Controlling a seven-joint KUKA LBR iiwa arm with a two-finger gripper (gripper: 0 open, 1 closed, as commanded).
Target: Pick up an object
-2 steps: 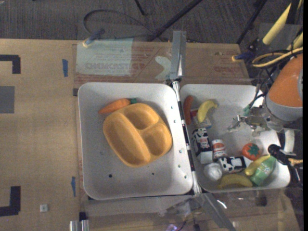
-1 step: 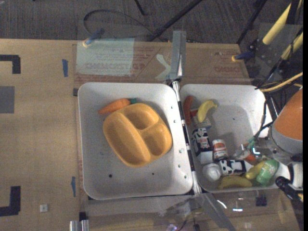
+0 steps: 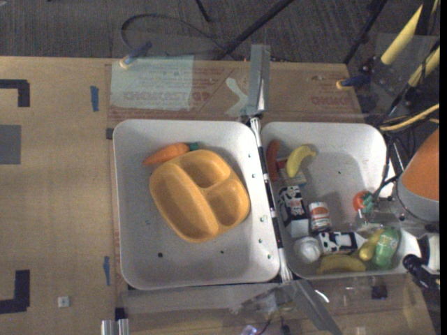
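Writing: faint printed lettering on the pale sheet (image 3: 155, 82) taped to the counter (image 3: 56, 187) above the left white bin (image 3: 133, 208); too blurred to read. Can and carton labels also illegible.
Left bin: yellow three-compartment plastic plate (image 3: 199, 194), long axis running upper-left to lower-right; orange toy carrot (image 3: 165, 153) touching its upper-left rim, tip pointing left.
Right white bin (image 3: 349, 142): yellow toy banana (image 3: 300, 159) near the top, curved; two black-and-white cow-print cartons (image 3: 291, 202) (image 3: 338, 242); small can with red label (image 3: 320, 216) upright between them; second yellow banana (image 3: 341, 263) lying along the bottom wall; green bottle (image 3: 386, 248) in the lower-right corner.
Arm: grey arm with orange band (image 3: 426, 176) enters from the right, wrist over the right bin's right edge.
Jaws: gripper (image 3: 374, 211) above the green bottle; can't tell open or closed.
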